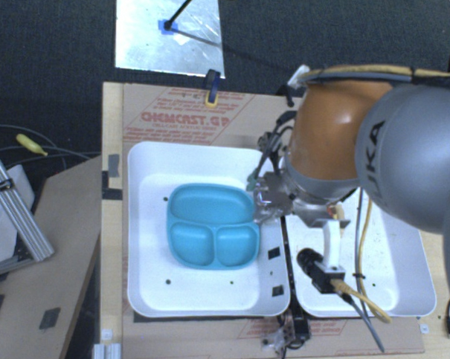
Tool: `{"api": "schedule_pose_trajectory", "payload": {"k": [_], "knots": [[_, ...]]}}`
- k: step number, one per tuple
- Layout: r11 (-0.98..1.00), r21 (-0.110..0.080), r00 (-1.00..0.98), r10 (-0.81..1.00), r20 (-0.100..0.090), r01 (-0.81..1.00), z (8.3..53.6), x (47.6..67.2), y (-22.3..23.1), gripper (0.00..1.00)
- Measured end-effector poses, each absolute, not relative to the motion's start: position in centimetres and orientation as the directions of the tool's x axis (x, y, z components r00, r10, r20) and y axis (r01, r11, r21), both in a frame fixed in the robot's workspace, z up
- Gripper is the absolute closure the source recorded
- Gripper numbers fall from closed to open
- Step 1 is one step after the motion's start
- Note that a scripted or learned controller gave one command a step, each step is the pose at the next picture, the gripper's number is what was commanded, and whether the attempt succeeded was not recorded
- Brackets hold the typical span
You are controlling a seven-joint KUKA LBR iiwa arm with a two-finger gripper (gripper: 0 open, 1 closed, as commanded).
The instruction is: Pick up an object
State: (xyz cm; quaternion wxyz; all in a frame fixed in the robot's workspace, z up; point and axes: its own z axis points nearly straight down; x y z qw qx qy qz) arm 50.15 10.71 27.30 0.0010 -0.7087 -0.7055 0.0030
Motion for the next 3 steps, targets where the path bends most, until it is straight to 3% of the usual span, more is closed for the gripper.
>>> {"api": "schedule_pose_trajectory", "payload": {"k": [1, 2, 3], "knots": [[0.013, 0.006, -0.013, 1.0, 0.004, 1.0, 31.8, 48.6, 21.1, 1.0], [0.0, -0.003, 0.0, 1.0, -0.002, 1.0, 22.6, 52.1, 21.3, 1.0], [-0.006, 0.013, 0.006, 1.0, 0.0, 1.0, 32.7, 56.1, 13.8, 1.0]]}}
